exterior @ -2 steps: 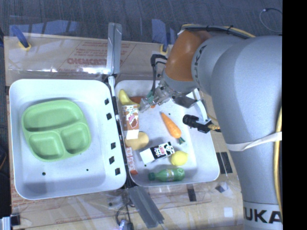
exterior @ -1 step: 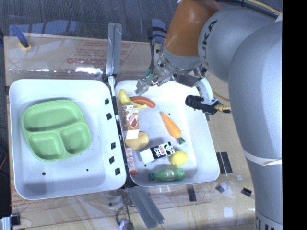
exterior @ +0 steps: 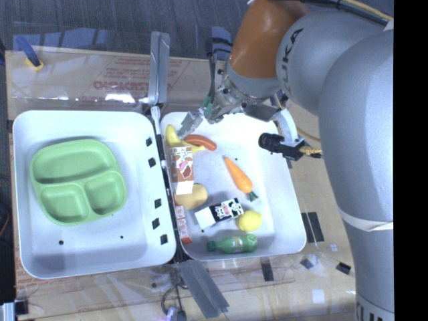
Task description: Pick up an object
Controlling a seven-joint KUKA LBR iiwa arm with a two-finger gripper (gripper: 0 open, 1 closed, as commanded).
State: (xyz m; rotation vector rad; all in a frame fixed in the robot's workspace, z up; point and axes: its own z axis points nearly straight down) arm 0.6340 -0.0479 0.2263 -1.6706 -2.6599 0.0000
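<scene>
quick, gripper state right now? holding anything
gripper: cannot be told; it sits at the far corner of the right bin, above the hot dog, nothing seen between its fingers.

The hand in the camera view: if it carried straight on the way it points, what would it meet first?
Probably the banana in the right bin's far left corner, with the red sausage just beside that line. The hand points down-left; depth is unclear from this slant.

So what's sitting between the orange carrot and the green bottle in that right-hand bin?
In the camera view, a yellow lemon lies between the carrot and the green bottle, with a small black-and-white carton just beside it.
</scene>
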